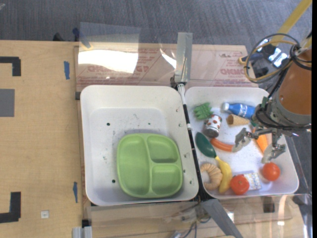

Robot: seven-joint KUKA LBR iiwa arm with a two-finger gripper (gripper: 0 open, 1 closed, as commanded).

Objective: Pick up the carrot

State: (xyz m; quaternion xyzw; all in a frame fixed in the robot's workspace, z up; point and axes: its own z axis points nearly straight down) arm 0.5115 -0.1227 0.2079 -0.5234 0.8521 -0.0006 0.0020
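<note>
The carrot (262, 142), a short orange cone, lies on the floor of the right bin (292, 182) near its right side. My gripper (256, 145) hangs over it, open, with one grey finger (241, 138) to the carrot's left and the other at its lower right. The carrot sits in the gap between them, and neither finger visibly presses on it. The arm's orange band (297, 90) rises just behind the gripper.
The right bin also holds a red-orange pepper (223, 145), a dark green vegetable (205, 145), a can (213, 125), a blue bottle (239, 109), a cone (237, 119), a banana (225, 173), a pastry (211, 175) and two tomatoes (239, 184). A green divided plate (148, 165) lies in the left bin.
</note>
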